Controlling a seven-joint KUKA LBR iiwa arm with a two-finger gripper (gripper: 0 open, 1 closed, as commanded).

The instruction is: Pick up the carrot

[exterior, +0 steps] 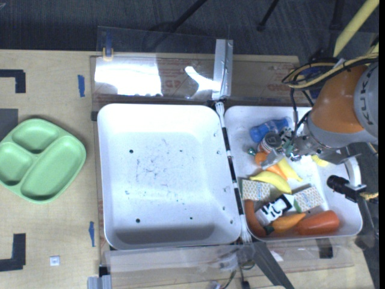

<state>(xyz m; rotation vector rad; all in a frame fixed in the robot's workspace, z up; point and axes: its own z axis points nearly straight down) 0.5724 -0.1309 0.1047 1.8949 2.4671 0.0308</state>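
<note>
The carrot [290, 221] is an orange tapered piece lying near the front wall of the right bin [355, 221], between a dark red sausage-like piece [252, 219] and a larger red-orange vegetable [319, 222]. My gripper [280, 143] hangs low over the back part of the same bin, well behind the carrot, close to a blue item [268, 129] and a small orange piece [261, 158]. The arm's orange band [340, 104] is above it at the right.
A yellow banana [278, 176], two patterned packets [255, 189] [307, 198] and a black-and-white box [274, 208] crowd the right bin's middle. The left bin [108, 179] adjoins it. A green divided plate [40, 159] sits at the far left of the bench.
</note>
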